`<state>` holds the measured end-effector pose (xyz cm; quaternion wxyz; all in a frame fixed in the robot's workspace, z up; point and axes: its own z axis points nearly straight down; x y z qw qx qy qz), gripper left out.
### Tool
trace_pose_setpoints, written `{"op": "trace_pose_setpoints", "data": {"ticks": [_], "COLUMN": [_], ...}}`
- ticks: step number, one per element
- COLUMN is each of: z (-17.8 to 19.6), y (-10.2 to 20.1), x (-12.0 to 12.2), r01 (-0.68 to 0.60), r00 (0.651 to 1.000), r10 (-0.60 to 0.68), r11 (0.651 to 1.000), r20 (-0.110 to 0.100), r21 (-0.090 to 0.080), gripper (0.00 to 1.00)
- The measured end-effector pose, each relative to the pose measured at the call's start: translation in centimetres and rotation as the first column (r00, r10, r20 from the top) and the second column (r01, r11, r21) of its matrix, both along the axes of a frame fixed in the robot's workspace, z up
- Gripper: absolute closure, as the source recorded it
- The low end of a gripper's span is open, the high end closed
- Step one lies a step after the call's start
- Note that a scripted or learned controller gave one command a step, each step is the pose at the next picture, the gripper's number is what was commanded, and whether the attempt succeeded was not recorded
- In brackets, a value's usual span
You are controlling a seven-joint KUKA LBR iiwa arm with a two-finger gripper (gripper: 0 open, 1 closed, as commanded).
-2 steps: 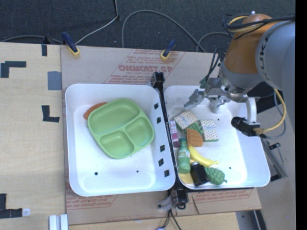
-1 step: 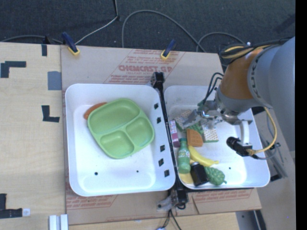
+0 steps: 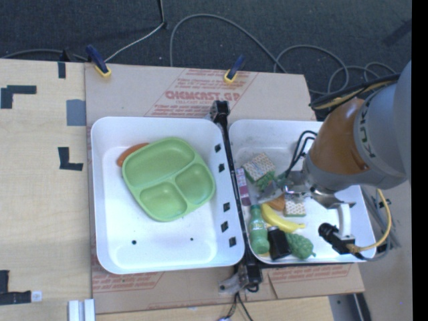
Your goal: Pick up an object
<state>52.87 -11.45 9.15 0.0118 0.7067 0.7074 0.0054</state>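
A cardboard-covered bench (image 3: 200, 92) bears two white bins. The gripper (image 3: 289, 194) reaches down into the right bin (image 3: 348, 129), over a clutter just beside the banana (image 3: 281, 218): a green bottle (image 3: 257, 229), a cracker-like block (image 3: 258, 166), a bumpy green toy (image 3: 301, 246). The descent to grasp seems in hand. Whether the fingers are parted or closed on anything, I cannot tell. Next comes closing and lifting. The left bin (image 3: 107, 199) holds a green divided plate (image 3: 168, 178).

Glossy white plastic bins (image 3: 107, 199), matt green plastic plate (image 3: 168, 178) — printed brown cardboard (image 3: 194, 93) beneath
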Motion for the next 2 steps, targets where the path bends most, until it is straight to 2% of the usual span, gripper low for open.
{"op": "trace_pose_setpoints", "data": {"ticks": [1,2], "z": [-0.5,-0.3], "y": [0.9,0.1], "x": [7.3,2.2], "r01": [-0.001,0.001], "r00": [1.0,1.0], "r10": [0.001,-0.001], "r11": [1.0,1.0], "r20": [-0.018,-0.026], "r21": [0.008,0.009], "gripper": [0.0,0.0]}}
